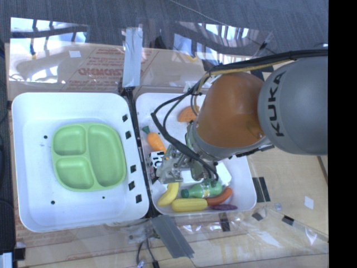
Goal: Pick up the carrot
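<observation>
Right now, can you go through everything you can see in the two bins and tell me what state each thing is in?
Green plate: flat in the left bin, its three compartments bare.
Carrot: lying in the right bin near the divider, not gripped.
Pincer: low over the right bin, beside the carrot.
Banana: lying at the near wall.
Yellow piece: lying beside the banana.
Green bottle: on its side.

The arm (262, 110) is reaching over the right bin (242, 177), its gripper (174, 169) hanging just beside the carrot (154, 141). A green divided plate (89, 156) is sitting in the left bin (28, 166).
</observation>
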Motion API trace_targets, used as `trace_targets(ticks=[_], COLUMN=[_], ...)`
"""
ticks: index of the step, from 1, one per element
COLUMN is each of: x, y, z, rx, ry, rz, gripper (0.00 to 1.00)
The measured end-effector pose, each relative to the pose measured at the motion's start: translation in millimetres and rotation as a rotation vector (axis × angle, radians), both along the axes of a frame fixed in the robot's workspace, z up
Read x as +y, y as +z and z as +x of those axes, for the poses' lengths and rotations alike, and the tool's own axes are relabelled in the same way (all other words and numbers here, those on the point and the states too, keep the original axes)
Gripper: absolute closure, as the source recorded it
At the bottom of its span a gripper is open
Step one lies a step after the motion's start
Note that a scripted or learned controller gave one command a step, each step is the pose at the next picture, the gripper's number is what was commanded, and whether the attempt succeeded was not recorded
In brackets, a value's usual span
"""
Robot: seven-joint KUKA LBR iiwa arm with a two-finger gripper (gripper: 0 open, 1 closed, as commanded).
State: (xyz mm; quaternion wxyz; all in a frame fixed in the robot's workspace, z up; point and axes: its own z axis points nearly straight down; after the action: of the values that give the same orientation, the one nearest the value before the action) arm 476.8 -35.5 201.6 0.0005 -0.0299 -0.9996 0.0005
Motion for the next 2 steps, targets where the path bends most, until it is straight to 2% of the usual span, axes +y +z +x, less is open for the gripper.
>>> trace_targets(ticks=[1,2], x=[14.2,14.2], y=[59.8,-10.9], z=[1.3,11.4], rx=[-0.006,0.002], ry=[0.266,0.502], rz=[0.0,0.002], gripper=[1.0,1.0])
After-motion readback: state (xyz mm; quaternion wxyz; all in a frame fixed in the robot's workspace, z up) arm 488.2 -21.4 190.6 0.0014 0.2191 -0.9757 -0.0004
